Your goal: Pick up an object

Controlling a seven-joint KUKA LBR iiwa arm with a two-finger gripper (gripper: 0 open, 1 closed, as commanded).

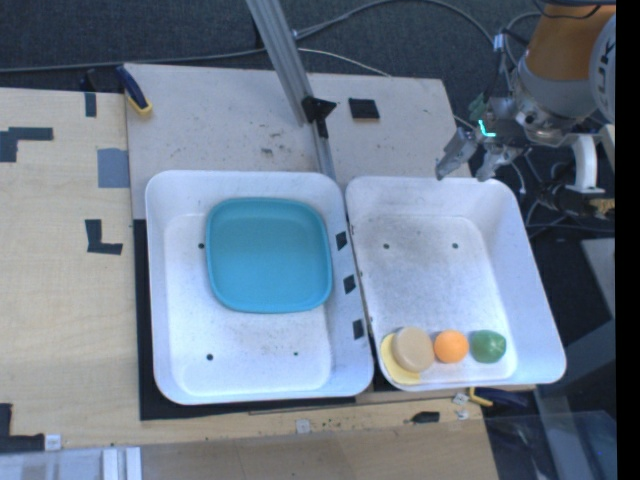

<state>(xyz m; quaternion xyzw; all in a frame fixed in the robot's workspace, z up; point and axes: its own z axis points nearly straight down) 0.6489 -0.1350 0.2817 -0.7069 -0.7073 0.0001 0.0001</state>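
Nothing's been picked up yet as far as I can see. The gripper (468,161) hangs over the far rim of the right bin (455,253), up at the top right, and its jaws look spread apart with nothing between them. The stuff worth grabbing is all bunched along the near edge of that bin: a tan round puck-like piece (411,347) sitting on something yellow (393,365), an orange ball (451,347) just beside it, and a green ball (487,346) next to that. So the whole job is left: travel across the bin, come down, close, lift. The three sit tight together and close to the bin wall, which could make a clean grab awkward. The left bin (175,288) has a blue plate (268,255) in it, well out of the way.
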